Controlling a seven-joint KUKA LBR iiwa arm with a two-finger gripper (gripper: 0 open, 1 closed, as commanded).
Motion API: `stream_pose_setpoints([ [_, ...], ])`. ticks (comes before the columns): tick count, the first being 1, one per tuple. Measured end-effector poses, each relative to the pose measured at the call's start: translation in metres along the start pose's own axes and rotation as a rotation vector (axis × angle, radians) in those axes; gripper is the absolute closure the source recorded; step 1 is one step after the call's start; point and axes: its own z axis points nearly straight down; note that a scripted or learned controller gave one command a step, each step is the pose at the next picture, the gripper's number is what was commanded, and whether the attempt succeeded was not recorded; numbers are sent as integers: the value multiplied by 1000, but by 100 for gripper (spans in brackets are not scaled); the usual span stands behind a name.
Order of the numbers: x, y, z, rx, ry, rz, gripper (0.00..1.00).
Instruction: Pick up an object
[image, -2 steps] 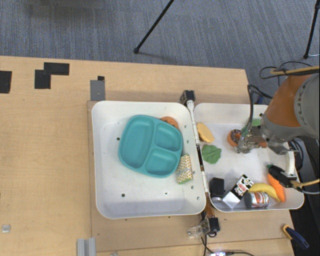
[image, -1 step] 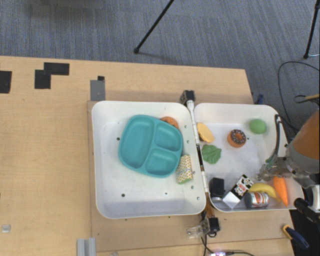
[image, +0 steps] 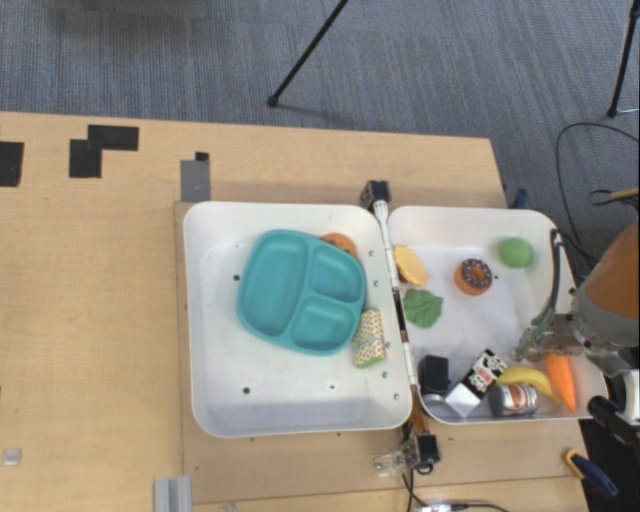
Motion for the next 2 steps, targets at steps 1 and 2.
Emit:
stream_pose_setpoints([
  [1, 0, 0, 0, 0, 0, 0, 0],
  [2, 0, 0, 0, 0, 0, 0, 0],
])
